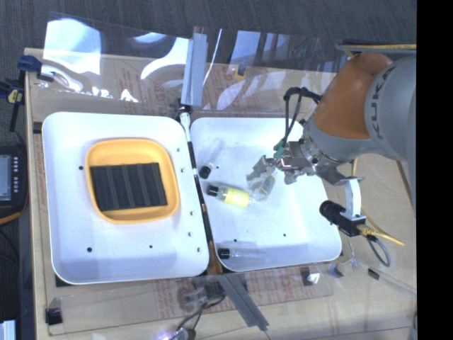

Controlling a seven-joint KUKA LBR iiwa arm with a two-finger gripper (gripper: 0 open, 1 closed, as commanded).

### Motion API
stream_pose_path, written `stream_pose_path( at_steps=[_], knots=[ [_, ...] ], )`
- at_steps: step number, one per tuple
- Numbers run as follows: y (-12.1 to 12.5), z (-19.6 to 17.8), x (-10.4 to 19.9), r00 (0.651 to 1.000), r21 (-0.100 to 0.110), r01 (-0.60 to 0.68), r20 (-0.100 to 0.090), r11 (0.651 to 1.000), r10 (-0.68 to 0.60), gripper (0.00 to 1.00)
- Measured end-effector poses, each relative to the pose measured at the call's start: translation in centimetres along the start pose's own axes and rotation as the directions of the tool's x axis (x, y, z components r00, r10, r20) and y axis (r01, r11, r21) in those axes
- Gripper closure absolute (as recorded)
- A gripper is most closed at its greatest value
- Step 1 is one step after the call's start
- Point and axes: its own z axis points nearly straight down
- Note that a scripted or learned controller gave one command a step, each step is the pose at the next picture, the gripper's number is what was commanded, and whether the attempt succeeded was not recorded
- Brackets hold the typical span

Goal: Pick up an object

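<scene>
Clear tube [244,253]: lying at the right bin's [311,239] near rim; we are judging it light, slippery.
Yellow-capped vial [228,195]: mid-bin; we are advising a mid-body grip.
Claw [263,176]: hovering just beside the vial; glare is blurring its tips, so we cannot tell its spread.
</scene>
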Motion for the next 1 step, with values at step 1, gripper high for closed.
stream_pose_path(
  at_steps=[1],
  knots=[
    [3.33,12.29,-4.77,0.999,-0.002,0.055,0.002,0.999,-0.055,0.0]
  ],
)
